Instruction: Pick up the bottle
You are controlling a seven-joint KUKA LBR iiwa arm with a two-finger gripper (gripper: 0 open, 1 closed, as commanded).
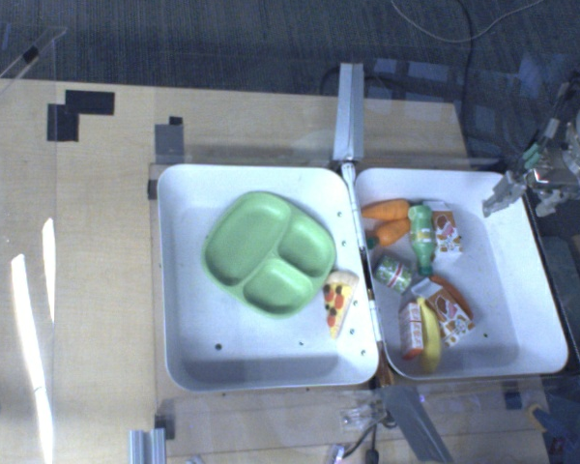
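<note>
The bench (87,288) is pale wood with a soft sheen, and bright streaks of light (24,327) fall down its left side. Black tape marks (77,112) sit near its far left corner. Beyond the far edge lies dark blue-grey carpet (222,17), where a thin cable (464,13) loops loosely. A metal rail (349,114) stands upright at the bench's far middle.

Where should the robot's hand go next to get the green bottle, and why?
Probably leftward and down toward the green bottle. The gripper hangs by the right bin's far right rim, holding nothing, while the bottle lies near the left wall beside the carrots.
</note>
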